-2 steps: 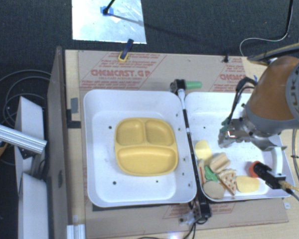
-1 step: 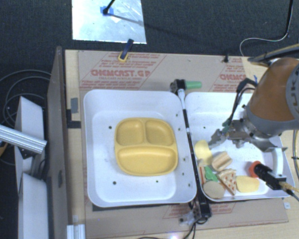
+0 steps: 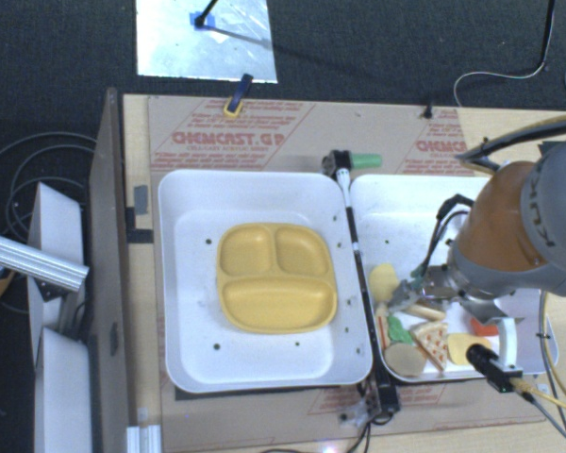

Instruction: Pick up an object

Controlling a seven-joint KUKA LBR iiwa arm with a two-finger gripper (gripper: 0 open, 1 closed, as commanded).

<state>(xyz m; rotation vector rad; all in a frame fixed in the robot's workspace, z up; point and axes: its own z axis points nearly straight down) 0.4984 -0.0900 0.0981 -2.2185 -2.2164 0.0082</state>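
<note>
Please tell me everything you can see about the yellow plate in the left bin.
The yellow plate looks like smooth plastic, squarish with rounded corners. It has three compartments: two small ones at the far side, one wide one at the near side. It lies flat, right side up, near the middle of the left bin. Nothing lies in it.

Dark carpet floor [image 3: 377, 26] surrounds the wooden bench [image 3: 264, 130], with a shiny sheet [image 3: 170, 26] lying behind it.
</note>
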